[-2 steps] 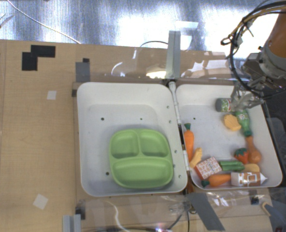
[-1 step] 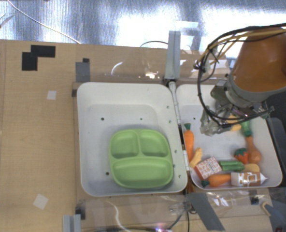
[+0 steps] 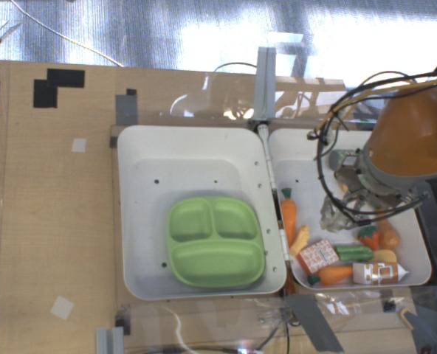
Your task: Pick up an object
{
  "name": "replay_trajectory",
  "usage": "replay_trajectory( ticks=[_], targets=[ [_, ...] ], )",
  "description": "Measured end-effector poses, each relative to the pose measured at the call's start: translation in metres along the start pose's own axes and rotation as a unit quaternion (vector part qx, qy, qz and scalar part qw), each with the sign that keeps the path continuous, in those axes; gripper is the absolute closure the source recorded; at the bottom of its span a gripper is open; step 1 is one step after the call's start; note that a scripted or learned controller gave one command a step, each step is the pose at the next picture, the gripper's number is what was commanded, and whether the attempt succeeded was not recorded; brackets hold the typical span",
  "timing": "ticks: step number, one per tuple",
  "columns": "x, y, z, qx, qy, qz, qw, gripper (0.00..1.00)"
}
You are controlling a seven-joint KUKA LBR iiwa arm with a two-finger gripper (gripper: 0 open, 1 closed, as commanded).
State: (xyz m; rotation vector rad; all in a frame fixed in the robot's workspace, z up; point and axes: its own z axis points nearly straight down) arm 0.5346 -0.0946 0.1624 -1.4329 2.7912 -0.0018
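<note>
A pale wooden bench (image 3: pixel 49 220) carries two shallow white bins side by side, with a ribbed grey floor showing beyond its far edge. We see black square markers (image 3: pixel 56 85) on the bench at far left and a thin white cable (image 3: pixel 63 39) trailing across the floor above them.

The left white bin (image 3: pixel 141 161) holds one thing, a light green plastic plate with three compartments (image 3: pixel 215 242), lying flat toward the near right corner.

The right white bin (image 3: pixel 296 164) holds a cluster of toy foods along its near side: an orange carrot (image 3: pixel 288 214) beside the dividing wall, a small yellow piece (image 3: pixel 300 239) just below it, a red and white patterned box (image 3: pixel 319 256), a second orange carrot (image 3: pixel 335 274), a dark green vegetable (image 3: pixel 353 253), a white bottle with a brown label (image 3: pixel 378 273), and reddish-orange pieces (image 3: pixel 387 236) near the right wall.

The grey arm with its orange band (image 3: pixel 414 131) enters from the right, draped in black cables (image 3: pixel 329 161). Its gripper (image 3: pixel 335 214) hangs low over the right bin, just above the cluster and close to the green vegetable. We cannot tell how the gripper is set, since metal parts and cables crowd that spot.
</note>
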Motion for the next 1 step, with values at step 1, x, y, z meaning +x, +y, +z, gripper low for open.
replay_trajectory(
  ticks=[1],
  targets=[
    [0.0499,-0.0171,0.0078,0.002,0.0,-0.128,0.9918,1.0]
  ],
)
